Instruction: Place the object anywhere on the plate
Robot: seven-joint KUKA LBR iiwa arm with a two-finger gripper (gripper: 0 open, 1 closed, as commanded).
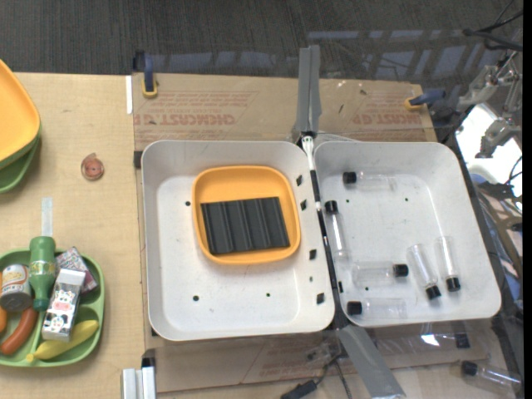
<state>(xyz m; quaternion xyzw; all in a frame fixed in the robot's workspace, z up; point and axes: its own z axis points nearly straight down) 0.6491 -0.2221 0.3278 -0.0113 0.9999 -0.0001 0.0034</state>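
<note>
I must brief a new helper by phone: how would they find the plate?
Of the two white bins, take the left bin. The plate lies in its upper middle: orange, squarish, bearing a dark ribbed slab, unlike the clear vials next door.

A lab bench: cardboard (283, 106) under two white bins (166, 306), clamps (148, 84), cables (499, 23).

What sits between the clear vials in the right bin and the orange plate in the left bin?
The two bins' adjoining rims run between the clear plastic vials with black caps and the square orange plate. A dark ribbed block lies on the plate, leaving its orange border bare.
</note>
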